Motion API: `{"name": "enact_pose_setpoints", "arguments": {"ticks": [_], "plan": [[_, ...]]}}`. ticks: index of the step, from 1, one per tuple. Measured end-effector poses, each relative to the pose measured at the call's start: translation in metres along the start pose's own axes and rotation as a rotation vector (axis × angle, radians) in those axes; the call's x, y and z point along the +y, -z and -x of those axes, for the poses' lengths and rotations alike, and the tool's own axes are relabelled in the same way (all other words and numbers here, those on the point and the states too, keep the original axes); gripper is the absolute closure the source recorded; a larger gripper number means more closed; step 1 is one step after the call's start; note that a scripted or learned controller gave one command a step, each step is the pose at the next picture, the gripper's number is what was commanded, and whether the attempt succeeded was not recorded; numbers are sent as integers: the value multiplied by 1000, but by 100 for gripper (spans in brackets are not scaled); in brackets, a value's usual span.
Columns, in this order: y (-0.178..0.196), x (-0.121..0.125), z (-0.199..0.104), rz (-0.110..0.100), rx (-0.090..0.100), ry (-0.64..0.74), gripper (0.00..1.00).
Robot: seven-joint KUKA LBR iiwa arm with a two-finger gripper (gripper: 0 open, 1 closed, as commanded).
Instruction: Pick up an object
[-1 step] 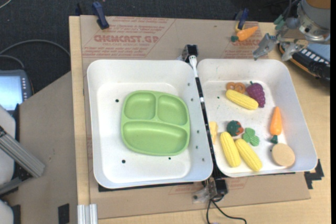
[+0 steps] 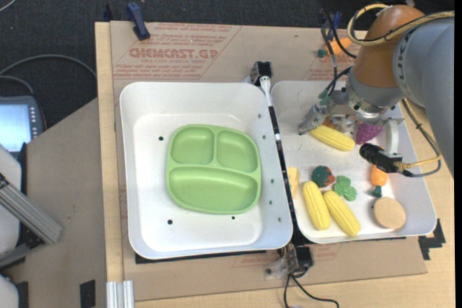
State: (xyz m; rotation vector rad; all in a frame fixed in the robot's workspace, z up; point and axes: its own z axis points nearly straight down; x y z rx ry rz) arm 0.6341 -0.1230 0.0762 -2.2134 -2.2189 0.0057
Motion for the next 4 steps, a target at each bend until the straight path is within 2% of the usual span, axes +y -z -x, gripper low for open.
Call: {"name": "enact_pose_setpoints", "arguments": {"ticks": [1,2,3,4], "plan": [[20,4,3,12,-4,-3,100],[7,-56,10,0,-1,-5,100],[8,-52,10,7,-2,-3,0],[7,-131,-13,1,0,-4,0]]}}
